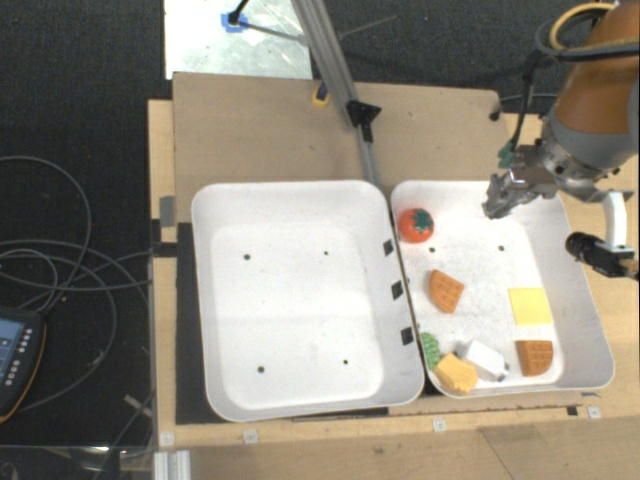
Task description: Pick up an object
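Observation:
The right bin (585, 298) holds several toy foods. A red tomato with a green top (416, 225) lies near its back left corner. An orange wedge (446, 291) sits in the middle, a yellow block (529, 306) to its right, and an orange-brown piece (534, 357) nearer the front. At the front left lie a yellow chunk (457, 373), a white piece (484, 359) and a green item (429, 347). My gripper (497, 202) hangs over the bin's back right part, right of the tomato, with nothing visibly in it.
The left bin (295, 298) stands beside the right one. A slanted grey pole (335, 58) crosses the back of the bench. A black fitting (598, 253) juts out by the right bin's right rim. Cables lie on the floor at left.

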`<state>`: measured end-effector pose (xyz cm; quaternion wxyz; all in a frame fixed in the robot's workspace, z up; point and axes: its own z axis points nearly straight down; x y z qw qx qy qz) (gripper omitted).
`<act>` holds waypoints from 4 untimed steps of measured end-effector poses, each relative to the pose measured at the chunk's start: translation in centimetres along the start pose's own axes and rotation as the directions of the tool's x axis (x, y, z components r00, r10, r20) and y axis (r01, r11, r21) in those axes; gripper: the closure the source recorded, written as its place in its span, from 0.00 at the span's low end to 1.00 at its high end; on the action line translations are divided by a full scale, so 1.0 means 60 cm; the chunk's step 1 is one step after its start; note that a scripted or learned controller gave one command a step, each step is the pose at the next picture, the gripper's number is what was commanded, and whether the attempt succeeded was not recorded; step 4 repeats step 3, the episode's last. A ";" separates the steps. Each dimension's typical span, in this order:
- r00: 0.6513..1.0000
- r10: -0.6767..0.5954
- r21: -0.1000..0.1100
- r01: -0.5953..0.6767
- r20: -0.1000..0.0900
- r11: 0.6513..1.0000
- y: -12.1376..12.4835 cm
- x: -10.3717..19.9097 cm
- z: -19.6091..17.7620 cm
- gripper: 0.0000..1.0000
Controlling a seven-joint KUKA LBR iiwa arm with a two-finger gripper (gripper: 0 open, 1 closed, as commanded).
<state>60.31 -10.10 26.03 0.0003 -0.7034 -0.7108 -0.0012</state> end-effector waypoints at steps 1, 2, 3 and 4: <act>1.000 0.000 0.001 0.000 0.000 1.000 -0.020 0.079 -0.008 1.00; 1.000 0.000 0.002 0.000 0.000 1.000 -0.040 0.169 0.019 1.00; 1.000 0.000 0.002 0.000 0.000 1.000 -0.058 0.246 0.040 1.00; 1.000 0.000 0.002 0.000 0.000 1.000 -0.058 0.246 0.040 1.00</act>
